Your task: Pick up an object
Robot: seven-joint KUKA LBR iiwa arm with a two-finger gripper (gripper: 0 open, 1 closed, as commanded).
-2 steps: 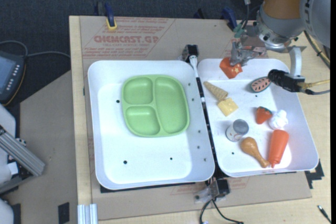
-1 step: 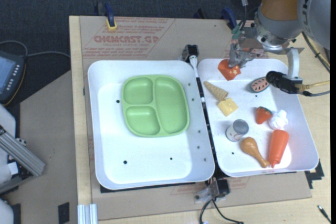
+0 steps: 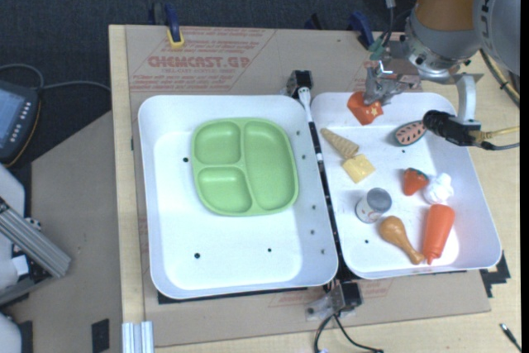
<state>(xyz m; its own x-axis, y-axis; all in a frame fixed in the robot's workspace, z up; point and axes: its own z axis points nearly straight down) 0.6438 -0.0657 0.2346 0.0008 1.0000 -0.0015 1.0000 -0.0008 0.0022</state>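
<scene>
From my station I saw the tool (image 3: 378, 95) down at the far edge of the right bin (image 3: 483, 215), its tips apparently pinching the small orange-red toy (image 3: 362, 109), though the contact looked unclear. The green divided plate (image 3: 245, 165) lay in the left bin (image 3: 165, 219).

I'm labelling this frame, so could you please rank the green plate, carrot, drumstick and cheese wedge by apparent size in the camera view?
1. green plate
2. carrot
3. drumstick, only slightly smaller than the carrot, so that order is unsure
4. cheese wedge
</scene>
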